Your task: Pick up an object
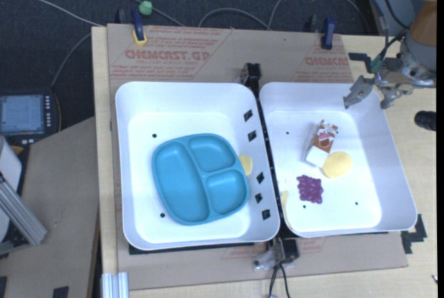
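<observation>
Gripper (pixel 372 92): at the right of the frame, above the upper right corner of the right bin (pixel 388 172); fingers spread apart, nothing between them.
Small carton (pixel 322 143): white with red-brown print, lying in the middle of the right bin, well apart from the gripper.
Yellow lemon-like piece (pixel 337 165): touching the carton's lower right.
Purple grape bunch (pixel 309 188): just below the carton.
Left bin (pixel 139 109): holds a blue divided tray (pixel 200 177); a small yellow item (pixel 245 165) peeks out at the tray's right edge.
</observation>
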Controlling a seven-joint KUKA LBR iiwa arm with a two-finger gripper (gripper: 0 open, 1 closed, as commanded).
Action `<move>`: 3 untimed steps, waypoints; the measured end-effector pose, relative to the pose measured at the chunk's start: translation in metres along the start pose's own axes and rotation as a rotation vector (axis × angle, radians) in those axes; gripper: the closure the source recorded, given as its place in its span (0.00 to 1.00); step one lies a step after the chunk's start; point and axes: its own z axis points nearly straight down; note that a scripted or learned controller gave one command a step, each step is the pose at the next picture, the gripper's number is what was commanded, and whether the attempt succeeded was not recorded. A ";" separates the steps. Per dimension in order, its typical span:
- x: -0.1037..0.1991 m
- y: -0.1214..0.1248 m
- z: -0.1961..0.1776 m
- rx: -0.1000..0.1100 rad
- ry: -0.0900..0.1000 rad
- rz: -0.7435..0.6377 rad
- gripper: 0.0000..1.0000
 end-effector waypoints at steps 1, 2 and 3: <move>0.001 0.003 -0.010 -0.015 -0.004 -0.004 0.00; 0.005 0.004 0.033 -0.010 -0.002 -0.005 0.00; 0.012 0.010 0.078 -0.012 -0.003 -0.005 0.00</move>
